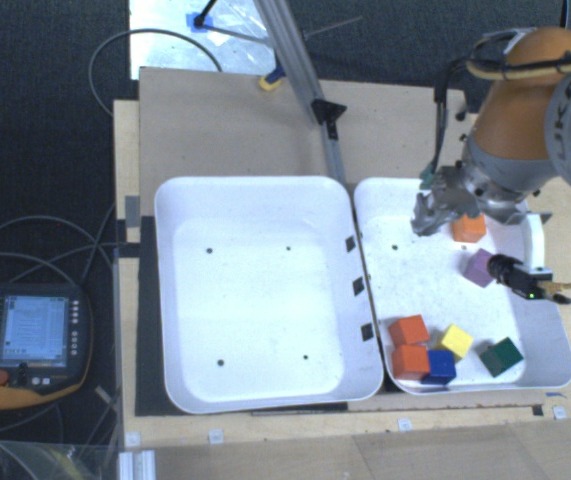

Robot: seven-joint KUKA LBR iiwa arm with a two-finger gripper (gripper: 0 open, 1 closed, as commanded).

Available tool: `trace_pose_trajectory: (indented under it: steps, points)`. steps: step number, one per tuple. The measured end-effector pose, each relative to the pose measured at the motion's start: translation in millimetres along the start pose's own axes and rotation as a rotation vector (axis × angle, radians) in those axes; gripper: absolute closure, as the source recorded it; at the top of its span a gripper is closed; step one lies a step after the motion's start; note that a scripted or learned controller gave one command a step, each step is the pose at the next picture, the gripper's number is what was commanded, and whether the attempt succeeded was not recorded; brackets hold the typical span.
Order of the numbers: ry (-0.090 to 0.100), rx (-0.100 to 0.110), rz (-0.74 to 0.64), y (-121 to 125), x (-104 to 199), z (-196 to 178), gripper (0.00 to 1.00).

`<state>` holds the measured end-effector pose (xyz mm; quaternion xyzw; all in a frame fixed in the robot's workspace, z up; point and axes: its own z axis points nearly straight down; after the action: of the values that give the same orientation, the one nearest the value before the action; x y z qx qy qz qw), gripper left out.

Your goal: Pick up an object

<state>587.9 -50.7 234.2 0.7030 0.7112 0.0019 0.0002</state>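
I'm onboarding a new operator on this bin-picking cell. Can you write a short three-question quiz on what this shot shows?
1. True or false: all the blocks lie in the right bin.
2. Which block lies nearest the tool?
A. green block
B. yellow block
C. the orange block at the far end of the bin
3. Fill in: the blue block touches a yellow block and an ______ block.

Key
1. True. The left bin shows bare white floor.
2. C. The purple block lies a little nearer the camera.
3. Orange; two orange blocks sit together at the near end.
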Motion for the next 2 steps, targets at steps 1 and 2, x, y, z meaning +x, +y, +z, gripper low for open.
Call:
trace_pose_trajectory:
  steps: [1, 2]
  points:
    - [0.000, 0.000, 0.000, 12.9, 51.2, -10.0, 1.00]
    - [0.000, 0.000, 0.001, 18.5, 97.4, -6.1, 1.00]
